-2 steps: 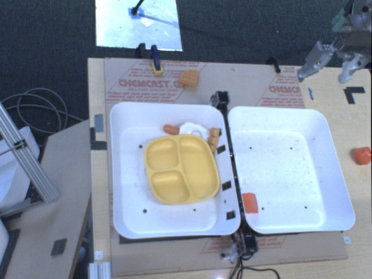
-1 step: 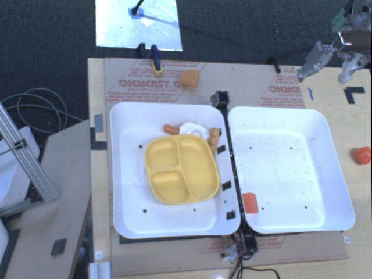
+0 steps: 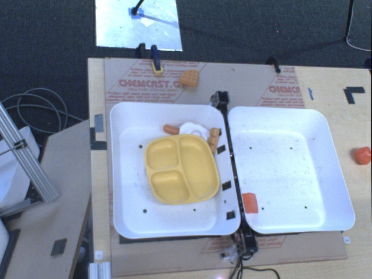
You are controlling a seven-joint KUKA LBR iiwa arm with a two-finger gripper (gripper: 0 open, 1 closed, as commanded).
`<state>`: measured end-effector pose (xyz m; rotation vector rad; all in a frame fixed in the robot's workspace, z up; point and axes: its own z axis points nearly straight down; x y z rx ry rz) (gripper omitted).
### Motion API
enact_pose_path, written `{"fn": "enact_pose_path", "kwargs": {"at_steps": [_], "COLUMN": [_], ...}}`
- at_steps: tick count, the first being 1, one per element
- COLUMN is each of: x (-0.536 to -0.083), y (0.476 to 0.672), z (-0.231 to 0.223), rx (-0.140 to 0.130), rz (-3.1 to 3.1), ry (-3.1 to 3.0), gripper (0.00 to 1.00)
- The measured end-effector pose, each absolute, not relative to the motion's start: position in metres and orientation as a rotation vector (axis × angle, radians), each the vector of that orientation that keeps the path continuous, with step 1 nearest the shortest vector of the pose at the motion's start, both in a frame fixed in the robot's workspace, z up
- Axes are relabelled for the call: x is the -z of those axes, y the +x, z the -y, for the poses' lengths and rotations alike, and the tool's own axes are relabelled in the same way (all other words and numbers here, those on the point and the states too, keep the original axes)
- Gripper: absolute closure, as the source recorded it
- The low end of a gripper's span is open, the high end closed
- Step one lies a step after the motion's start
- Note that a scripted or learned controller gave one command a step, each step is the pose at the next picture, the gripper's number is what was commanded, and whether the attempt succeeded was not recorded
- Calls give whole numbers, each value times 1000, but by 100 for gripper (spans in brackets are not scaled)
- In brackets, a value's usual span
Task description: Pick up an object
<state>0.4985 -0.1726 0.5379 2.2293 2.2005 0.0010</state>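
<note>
Can't tell the gripper's state from here. Closest grab to the arm's side looks like the small orange block (image 3: 249, 202), sitting in the right bin (image 3: 325, 173) at its near-left corner.

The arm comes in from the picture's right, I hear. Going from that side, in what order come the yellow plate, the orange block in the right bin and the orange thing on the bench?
1. Orange thing: on the bench, right of both bins.
2. Orange block: right bin, front-left corner.
3. Yellow plate: left bin, farthest.
</note>
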Motion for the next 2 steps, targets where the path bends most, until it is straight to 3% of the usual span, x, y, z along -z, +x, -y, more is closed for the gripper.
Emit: {"fn": "enact_pose_path", "kwargs": {"at_steps": [2], "x": [-536], "y": [502], "z": [164], "rx": [-3], "rz": [-2222], "ry": [2215], "gripper": [0]}}
